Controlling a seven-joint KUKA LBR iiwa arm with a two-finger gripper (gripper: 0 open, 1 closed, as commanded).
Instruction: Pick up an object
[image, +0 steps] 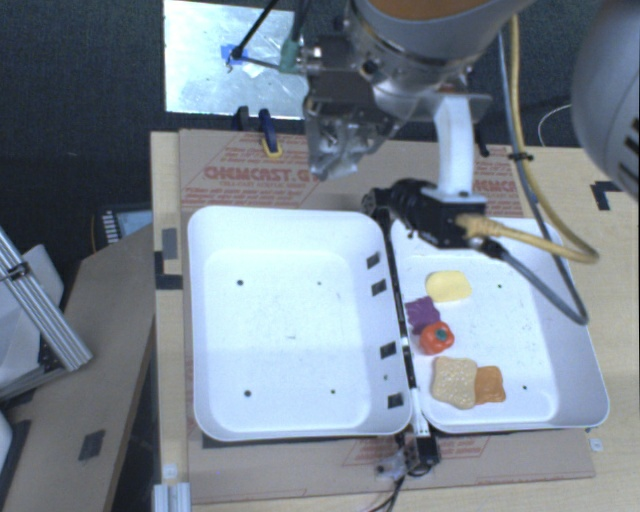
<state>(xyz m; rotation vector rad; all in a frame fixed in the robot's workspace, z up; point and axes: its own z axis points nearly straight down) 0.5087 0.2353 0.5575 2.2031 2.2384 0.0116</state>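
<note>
Five small objects lay in the right bin (560, 330): a beige cracker (454, 381), orange piece (489, 384), tomato (435, 337), purple piece (421, 312) and yellow piece (449, 287). Beyond, the end effector (335, 150) hung above the desk (230, 170) past the left bin (215, 290), touching nothing; its opening could not be judged.

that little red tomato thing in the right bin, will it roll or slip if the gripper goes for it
The red tomato-like piece looks rounded and glossy, so it may roll or slide off the fingers. It sits against the purple piece, which could jam a finger or get nudged. It is small, probably light, and a push would likely shift it easily.
</note>
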